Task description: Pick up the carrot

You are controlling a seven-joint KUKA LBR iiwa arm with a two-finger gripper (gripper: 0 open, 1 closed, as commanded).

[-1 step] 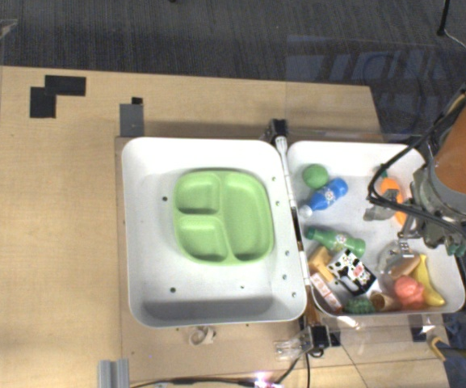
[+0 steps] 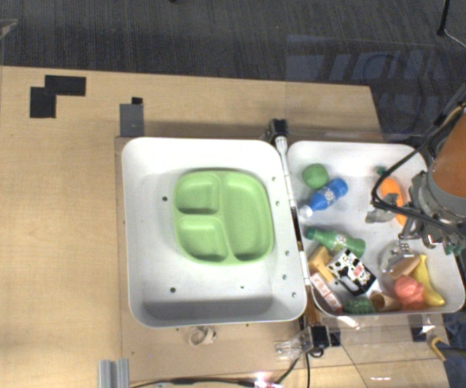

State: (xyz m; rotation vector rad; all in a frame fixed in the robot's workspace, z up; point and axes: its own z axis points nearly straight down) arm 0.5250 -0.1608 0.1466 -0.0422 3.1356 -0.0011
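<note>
Gripper [image 2: 406, 245] hangs beside the carrot [image 2: 389, 191]; we cannot tell its state. We judge the carrot light, stiff, slick: grasp it mid-body.

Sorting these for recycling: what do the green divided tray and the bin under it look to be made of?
Green tray: likely moulded plastic, matte, uniform colour with soft rounded compartment edges. Left bin: probably plastic too, smooth white with a slight sheen and rounded corners.

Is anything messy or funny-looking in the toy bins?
Nothing looks spilled or broken. The toys are jumbled in the right bin: a green bottle lies on its side, and a banana is heaped with others in the near corner. The green divided plate sits neatly.
</note>
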